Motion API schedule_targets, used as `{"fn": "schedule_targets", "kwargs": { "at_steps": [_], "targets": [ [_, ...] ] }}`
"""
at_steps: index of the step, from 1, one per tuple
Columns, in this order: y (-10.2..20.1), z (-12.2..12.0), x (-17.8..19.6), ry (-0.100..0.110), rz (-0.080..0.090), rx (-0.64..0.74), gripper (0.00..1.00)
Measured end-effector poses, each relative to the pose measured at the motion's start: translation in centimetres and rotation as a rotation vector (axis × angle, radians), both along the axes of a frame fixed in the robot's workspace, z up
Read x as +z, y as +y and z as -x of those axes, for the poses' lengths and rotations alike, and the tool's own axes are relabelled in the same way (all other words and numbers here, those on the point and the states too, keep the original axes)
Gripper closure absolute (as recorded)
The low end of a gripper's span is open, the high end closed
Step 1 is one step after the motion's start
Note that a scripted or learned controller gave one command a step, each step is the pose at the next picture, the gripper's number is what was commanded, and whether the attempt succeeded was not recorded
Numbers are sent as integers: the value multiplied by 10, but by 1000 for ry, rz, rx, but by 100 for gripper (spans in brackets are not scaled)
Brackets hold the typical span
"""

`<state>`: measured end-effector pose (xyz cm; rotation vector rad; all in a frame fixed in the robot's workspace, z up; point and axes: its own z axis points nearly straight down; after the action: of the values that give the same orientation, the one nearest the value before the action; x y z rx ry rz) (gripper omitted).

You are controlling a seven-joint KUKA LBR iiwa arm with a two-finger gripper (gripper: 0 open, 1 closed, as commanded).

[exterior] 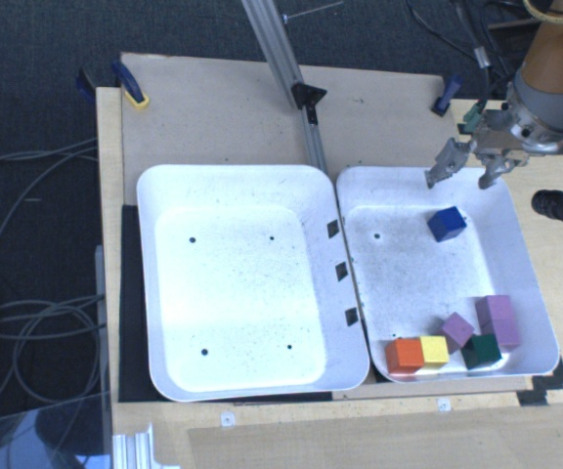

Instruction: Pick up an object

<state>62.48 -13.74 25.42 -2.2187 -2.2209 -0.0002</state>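
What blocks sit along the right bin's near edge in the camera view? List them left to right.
orange block → yellow block → small purple block → green block

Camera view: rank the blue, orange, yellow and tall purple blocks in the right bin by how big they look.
1. Tall purple block, the largest.
2. Orange block.
3. Blue block, close to the orange one in size, so their order is unsure.
4. Yellow block, the smallest, though partly hidden by its neighbours.
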Motion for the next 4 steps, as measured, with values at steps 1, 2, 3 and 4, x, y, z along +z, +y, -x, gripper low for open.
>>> {"fn": "schedule_targets", "kwargs": {
  "at_steps": [1,2,3,4],
  "targets": [
    [0,0,0,0,0,0,0],
    [-4,-8,-55,5,1,-1,0],
    [-10,-11,-116,6,0,-1,0],
    [-11,-15,-136,-16,6,-1,0]
  ]
}}
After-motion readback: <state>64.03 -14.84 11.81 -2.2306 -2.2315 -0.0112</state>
